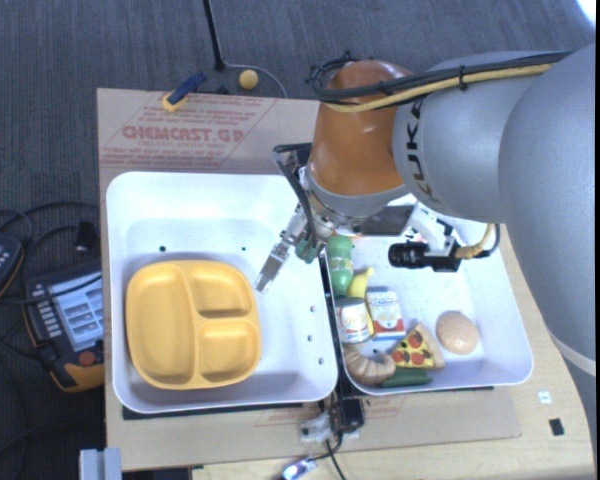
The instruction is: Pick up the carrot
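Note:
My gripper point(277, 260) hangs over the right part of the left bin point(180, 200), pointing down and to the left, just left of the divider between the bins. It sits next to the yellow tray's upper right corner. Nothing is visible in its grasp. A green toy piece point(338, 258) lies just right of it at the left edge of the right bin point(500, 308), with a small yellow piece point(358, 284) below it. The grey arm and its orange band point(358, 133) cover the top of the right bin.
A yellow three-compartment tray point(190, 320) fills the lower left bin. Packed along the right bin's left side are a small can point(355, 323), a white and red carton point(384, 313), a pizza slice point(413, 348), a bagel point(368, 369) and a tan egg-shaped piece point(457, 332).

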Robot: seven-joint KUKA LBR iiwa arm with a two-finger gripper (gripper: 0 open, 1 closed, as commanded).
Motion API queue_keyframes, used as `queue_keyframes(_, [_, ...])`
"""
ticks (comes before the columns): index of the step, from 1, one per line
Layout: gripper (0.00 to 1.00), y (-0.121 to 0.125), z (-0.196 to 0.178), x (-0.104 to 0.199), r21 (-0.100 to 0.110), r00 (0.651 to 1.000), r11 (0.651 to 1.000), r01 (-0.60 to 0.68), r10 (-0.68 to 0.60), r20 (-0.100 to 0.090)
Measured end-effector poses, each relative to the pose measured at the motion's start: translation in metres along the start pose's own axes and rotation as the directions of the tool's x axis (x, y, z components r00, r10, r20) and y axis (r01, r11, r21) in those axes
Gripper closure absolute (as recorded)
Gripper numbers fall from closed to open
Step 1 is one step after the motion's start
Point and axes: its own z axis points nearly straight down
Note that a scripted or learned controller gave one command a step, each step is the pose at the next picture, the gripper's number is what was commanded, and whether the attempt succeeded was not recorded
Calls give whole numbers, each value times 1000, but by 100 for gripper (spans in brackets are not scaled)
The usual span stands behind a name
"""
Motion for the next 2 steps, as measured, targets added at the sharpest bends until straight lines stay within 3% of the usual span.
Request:
queue_keyframes(1, [0, -21, 56, 85, 7, 998, 998, 59, -59, -4])
queue_keyframes(2, [0, -16, -3, 38, -1, 982, 982, 190, -190, 11])
